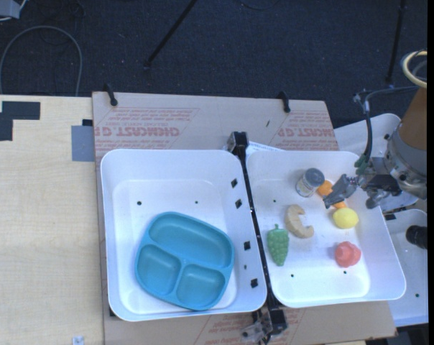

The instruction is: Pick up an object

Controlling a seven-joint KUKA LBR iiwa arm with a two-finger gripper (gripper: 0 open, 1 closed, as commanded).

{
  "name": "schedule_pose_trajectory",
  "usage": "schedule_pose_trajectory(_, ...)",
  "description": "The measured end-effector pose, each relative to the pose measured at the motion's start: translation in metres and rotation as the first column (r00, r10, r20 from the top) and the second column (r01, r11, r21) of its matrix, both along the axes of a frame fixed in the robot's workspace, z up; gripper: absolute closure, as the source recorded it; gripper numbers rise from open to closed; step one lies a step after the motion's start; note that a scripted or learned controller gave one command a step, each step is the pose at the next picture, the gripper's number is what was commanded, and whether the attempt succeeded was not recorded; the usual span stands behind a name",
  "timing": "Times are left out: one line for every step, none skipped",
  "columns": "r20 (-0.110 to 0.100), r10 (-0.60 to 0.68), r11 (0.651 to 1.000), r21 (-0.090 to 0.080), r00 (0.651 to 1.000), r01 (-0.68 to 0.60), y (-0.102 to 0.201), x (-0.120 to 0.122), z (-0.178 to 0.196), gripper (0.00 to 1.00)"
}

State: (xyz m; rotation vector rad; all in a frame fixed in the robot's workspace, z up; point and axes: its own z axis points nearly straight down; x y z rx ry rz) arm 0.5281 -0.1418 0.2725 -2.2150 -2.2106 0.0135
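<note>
Things to pick: five small toys lie in the right bin (389, 282), all loose on its floor.
Yellow toy (345, 218): a round lemon-like ball near the bin's right wall, just below the gripper.
Orange toy (325, 188): a small orange piece right beside the gripper's tip; touching or apart, I cannot tell.
Small can (310, 181): grey top, standing just left of the orange toy.
Tan toy (299, 221): a curved piece, like a banana slice, in the middle of the bin.
Green toy (277, 244): a bunch of grapes, close to the wall between the two bins.
Red toy (348, 254): a bumpy red lump, below the yellow toy.
Gripper (339, 190): low over the right bin, between the orange toy and the yellow toy. Its fingers look dark and small, and I cannot tell if they are apart or together. Nothing can be seen between them.
Arm (411, 146): it comes in from the right side, with an orange band up high.
Left bin (120, 192): it holds a blue tray (184, 259) with three parts, lying flat and a bit turned.
Under the bins: a brown cardboard sheet (174, 124) on a light wood bench (37, 228).
</note>
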Motion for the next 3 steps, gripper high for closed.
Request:
schedule_pose_trajectory(0.011,0.002,1.000,-0.002,1.000,-0.002,0.000,0.002,0.007,0.00)
schedule_pose_trajectory(0.007,0.002,1.000,-0.001,1.000,-0.002,-0.002,0.003,-0.057,0.00)
schedule_pose_trajectory(0.007,0.002,1.000,0.000,1.000,-0.002,0.000,-0.005,-0.104,0.00)
